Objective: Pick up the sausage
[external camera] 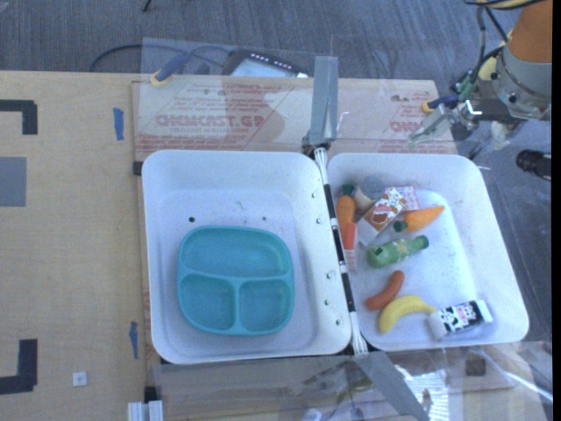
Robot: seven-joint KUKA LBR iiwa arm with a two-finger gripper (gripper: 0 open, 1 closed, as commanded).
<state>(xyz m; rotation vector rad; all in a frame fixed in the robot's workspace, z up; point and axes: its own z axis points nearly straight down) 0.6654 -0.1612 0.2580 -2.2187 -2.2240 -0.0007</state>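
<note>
I could not tell how the jaws of the gripper (pixel 436 123) stood; they hung above the table (pixel 79 261), past the far edge of the right bin (pixel 501 261). The sausage (pixel 386 290) lay in that bin, touching the banana (pixel 403 311), near a green bottle (pixel 397 251). A teal tray (pixel 234 280) sat in the left bin (pixel 166 191).
</note>
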